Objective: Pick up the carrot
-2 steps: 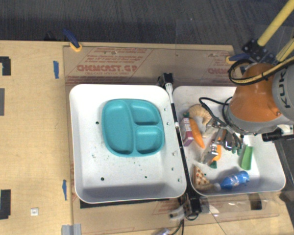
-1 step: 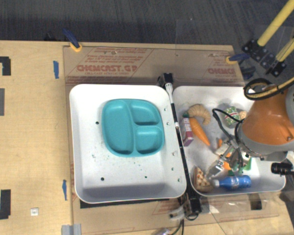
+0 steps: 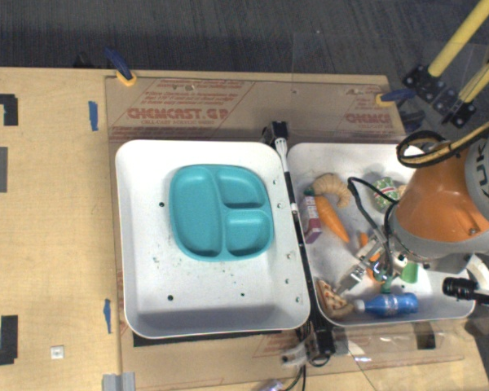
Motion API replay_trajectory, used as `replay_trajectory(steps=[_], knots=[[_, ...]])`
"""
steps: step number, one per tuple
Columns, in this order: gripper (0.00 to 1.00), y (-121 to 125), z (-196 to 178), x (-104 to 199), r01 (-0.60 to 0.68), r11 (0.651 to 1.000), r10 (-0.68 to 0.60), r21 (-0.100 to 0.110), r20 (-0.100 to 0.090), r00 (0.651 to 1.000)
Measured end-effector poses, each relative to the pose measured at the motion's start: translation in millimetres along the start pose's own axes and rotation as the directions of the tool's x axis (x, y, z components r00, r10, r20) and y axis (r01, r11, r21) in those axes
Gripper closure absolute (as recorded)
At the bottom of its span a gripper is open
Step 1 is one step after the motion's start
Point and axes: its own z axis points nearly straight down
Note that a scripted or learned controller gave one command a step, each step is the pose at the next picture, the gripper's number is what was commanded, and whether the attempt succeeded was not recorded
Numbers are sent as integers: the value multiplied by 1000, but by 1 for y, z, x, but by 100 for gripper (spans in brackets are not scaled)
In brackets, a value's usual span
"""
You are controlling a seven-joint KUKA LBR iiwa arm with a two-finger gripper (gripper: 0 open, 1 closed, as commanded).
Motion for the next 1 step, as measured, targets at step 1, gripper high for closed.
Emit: replay_trajectory(steps=[1], knots=[[100, 4, -12, -1, 3, 1000, -3, -8, 7, 1000]])
